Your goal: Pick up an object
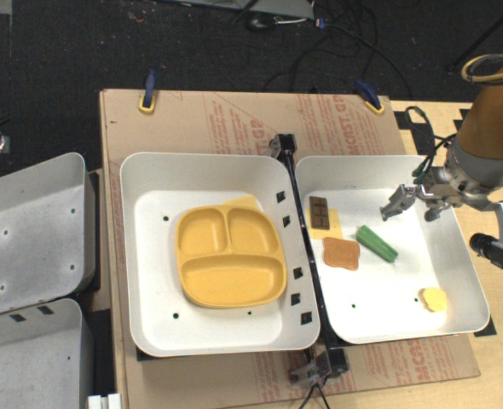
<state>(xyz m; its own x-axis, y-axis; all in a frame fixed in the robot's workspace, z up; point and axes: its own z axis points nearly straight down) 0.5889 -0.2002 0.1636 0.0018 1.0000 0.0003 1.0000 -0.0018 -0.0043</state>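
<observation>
Arm (488, 126) cut off by right edge above the orange band. Gripper (413, 201) too small and cluttered to read jaw state. Yellow sheet (245, 203) mostly hidden under the tray (231, 256), one corner showing. Brown bar (319, 213) markings too small to tell. Side bins (30, 220) cut off at left edge.

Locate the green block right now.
The green block lies tilted in the right bin, just right of the brown toast-like piece, below-left of the gripper.

Tool (412, 203) spread wide, low, tilted
</observation>
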